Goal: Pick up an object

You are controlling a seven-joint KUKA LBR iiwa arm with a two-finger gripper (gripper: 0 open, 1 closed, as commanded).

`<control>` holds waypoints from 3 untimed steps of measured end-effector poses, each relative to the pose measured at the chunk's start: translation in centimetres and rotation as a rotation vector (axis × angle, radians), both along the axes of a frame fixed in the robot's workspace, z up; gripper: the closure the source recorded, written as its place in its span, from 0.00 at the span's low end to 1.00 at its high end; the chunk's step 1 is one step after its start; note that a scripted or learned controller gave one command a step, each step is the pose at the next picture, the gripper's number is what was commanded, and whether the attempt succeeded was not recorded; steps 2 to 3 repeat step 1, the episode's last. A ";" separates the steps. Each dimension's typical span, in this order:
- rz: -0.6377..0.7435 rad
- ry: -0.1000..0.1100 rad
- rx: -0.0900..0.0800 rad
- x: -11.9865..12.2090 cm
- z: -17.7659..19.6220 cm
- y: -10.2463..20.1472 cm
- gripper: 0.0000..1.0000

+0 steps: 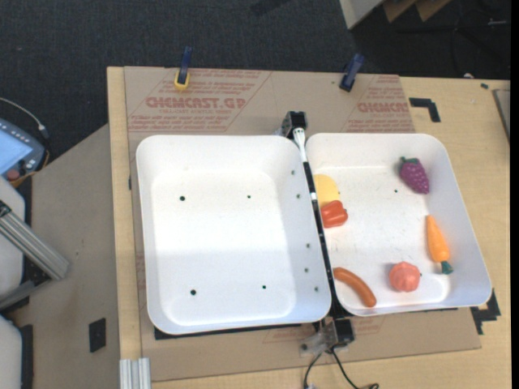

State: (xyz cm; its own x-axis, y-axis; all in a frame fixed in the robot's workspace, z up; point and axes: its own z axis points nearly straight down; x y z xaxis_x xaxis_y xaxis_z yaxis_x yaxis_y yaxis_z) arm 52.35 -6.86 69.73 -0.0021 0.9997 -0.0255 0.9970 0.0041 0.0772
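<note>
Robotics lab test bench, two shallow white bins [217,232] set side by side on a cardboard-covered board [243,96], blue clamps [352,72] along its top edge, aluminium framing [32,245] at far left, cables [340,371] at bottom centre, dark carpet [122,14] across the top.

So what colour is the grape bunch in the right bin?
Purple, clearest in the camera view: grape bunch.

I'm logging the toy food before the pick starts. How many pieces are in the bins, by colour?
Purple: 1, grapes
Yellow: 1, yellow piece
Red: 1, red piece
Orange: 2, carrot, sausage
Pink: 1, pink fruit
Total: 6, all in the right bin
</note>
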 end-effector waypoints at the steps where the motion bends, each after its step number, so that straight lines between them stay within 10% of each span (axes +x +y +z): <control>1: 0.000 -0.006 -0.002 0.1 1.1 0.0 1.00; 3: 0.000 -0.006 -0.002 0.1 1.1 0.0 1.00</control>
